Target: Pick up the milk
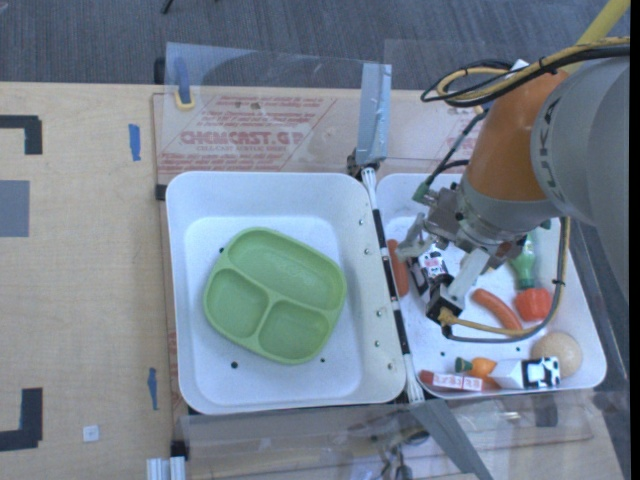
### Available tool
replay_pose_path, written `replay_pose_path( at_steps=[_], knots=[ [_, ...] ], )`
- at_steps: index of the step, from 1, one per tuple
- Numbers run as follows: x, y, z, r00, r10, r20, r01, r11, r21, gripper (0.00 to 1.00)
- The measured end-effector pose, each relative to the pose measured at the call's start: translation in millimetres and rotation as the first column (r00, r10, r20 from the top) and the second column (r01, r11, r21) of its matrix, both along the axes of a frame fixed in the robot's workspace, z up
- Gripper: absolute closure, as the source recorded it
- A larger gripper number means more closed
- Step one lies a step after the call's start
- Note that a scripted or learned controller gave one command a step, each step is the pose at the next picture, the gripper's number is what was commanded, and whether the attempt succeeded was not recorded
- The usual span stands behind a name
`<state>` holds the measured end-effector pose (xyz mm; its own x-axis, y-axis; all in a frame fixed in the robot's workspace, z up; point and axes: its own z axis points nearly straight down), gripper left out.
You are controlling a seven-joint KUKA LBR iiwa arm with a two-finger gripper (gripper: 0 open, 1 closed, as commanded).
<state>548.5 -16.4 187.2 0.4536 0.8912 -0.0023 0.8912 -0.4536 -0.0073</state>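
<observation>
The milk (541,372), a small white carton with black cow patches, lies near the front right corner of the right bin (590,368). My gripper (422,282) hangs low over the left part of that bin, well to the left of the carton and farther back. Its two fingers are spread apart and it looks open. A small white and black piece (432,264) shows between the fingers; I cannot tell whether it is a loose item or part of the hand. The arm hides the back middle of the bin.
The right bin also holds a red sausage (398,268), a carrot (497,308), a red pepper (535,303), a green bottle (525,264), a beige egg (557,350), an orange piece (481,366) and a red-white packet (450,380). A green divided plate (275,293) lies in the left bin (190,208).
</observation>
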Motion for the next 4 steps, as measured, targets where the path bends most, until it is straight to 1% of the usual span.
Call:
replay_pose_path(
  at_steps=[1, 2, 3, 4],
  knots=[
    [1, 0, 8, 1.0, 0.001, -0.002, -0.001, 1.0, -0.001, 1.0],
    [-69, 24, 49, 0.947, -0.322, -0.001, 0.322, 0.947, -0.003, 1.0],
    [-53, 51, 109, 0.97, -0.243, 0.004, 0.243, 0.97, -0.004, 1.0],
    [-2, 64, 158, 0.956, -0.292, 0.005, 0.292, 0.956, -0.004, 1.0]
  ],
)
